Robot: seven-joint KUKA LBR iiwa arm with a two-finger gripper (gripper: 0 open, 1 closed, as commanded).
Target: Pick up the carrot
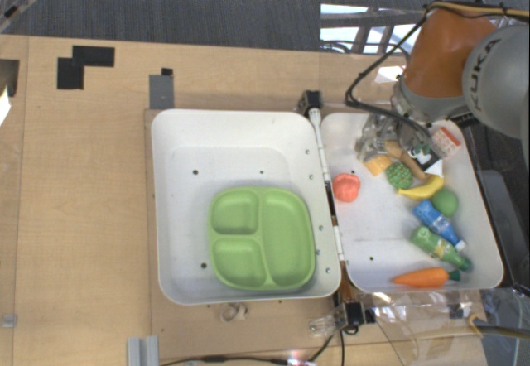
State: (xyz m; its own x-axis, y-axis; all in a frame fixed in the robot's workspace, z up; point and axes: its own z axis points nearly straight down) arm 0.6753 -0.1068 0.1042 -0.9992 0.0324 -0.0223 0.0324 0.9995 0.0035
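Note:
The orange carrot lies flat at the front of the right bin, its green top pointing right. My gripper hangs over the back of that same bin, far behind the carrot, just above a yellow-orange block. The arm's orange band and grey wrist cover much of the gripper.
The right bin also holds a red tomato-like ball, a banana, a green lime, a blue bottle and a green bottle. In the left bin sits a green divided plate.

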